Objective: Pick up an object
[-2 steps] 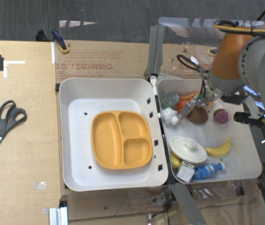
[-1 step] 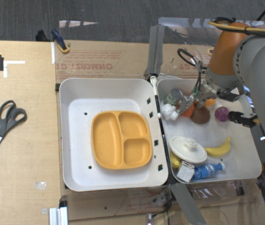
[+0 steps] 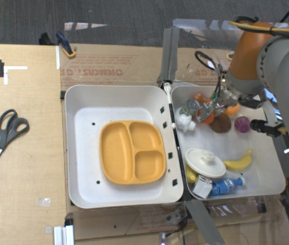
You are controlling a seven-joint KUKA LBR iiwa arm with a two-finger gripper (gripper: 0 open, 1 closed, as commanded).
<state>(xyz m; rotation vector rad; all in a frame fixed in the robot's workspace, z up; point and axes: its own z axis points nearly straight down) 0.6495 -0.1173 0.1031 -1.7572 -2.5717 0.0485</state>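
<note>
Grey arm (image 3: 287, 60), orange band (image 3: 249, 52) above the wrist (black cables trailing).

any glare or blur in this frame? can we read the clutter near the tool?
Camera view: even light, soft shadows, no harsh glare on the white bins. Yellow tray and banana crisp. Clutter around the tool is small and muddled; arm's grey casing looks slightly soft.

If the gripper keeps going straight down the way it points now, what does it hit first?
Most likely the orange object in the pile at the far end of the right bin: the gripper hangs right over it, with the brown round object just beside. Depth is hard to judge from this slanted view.
</note>
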